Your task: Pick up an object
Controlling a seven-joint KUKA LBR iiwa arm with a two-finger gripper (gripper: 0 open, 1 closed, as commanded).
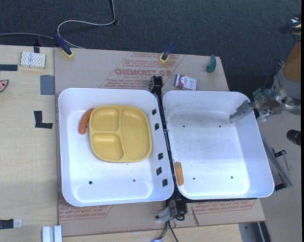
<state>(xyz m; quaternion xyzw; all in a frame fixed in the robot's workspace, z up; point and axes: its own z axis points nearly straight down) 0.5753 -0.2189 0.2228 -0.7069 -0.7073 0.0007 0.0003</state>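
A yellow divided plate lies in the left bin. An orange sausage-shaped piece rests against the plate's left edge. A smaller orange piece lies at the lower left wall of the right bin. My gripper hangs over the right bin's upper right rim, tilted down and to the left, well apart from both orange pieces. Nothing shows in its grasp.
Beyond the bins, a small red-and-white packet lies on the cardboard, with blue and yellow clamps and a green clip at the board's far edge. The grey arm enters from the right.
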